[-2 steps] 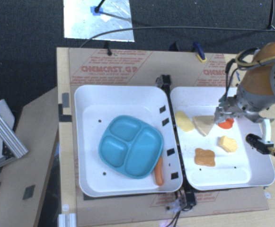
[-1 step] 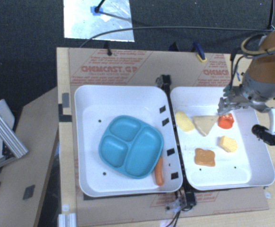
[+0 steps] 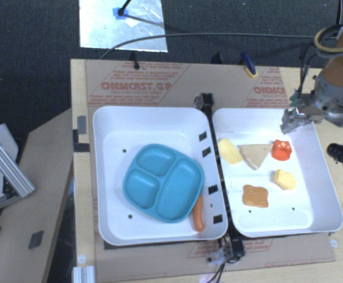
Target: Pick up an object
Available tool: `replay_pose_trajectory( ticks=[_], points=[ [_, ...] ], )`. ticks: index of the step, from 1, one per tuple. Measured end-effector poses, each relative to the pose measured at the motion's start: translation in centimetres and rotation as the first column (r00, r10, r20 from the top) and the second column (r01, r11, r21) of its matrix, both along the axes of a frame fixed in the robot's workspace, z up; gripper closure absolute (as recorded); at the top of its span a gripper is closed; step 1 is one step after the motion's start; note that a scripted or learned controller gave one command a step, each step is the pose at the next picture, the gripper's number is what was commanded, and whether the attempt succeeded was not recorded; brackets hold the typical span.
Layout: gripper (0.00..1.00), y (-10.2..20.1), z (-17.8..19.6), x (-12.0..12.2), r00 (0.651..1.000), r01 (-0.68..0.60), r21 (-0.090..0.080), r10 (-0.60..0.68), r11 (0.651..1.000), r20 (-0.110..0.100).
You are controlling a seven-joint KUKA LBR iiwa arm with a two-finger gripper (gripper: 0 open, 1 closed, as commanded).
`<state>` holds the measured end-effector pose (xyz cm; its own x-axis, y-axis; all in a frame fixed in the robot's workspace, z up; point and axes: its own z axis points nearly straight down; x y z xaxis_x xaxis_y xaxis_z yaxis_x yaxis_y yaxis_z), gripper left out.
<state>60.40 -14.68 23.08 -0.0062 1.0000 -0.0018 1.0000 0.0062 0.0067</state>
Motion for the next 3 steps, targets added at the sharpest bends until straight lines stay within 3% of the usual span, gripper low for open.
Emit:
replay_pose_trajectory(
  ticks=[1, 3],
  points=[
    [1.00, 4.4, -0.2, 1.4, 1.000, -0.003, 0.002, 0.003, 1.000, -0.003],
    [1.00, 15.8, 0.4, 1.4, 1.000, -0.005, 0.004, 0.005, 1.000, -0.005]
  ],
)
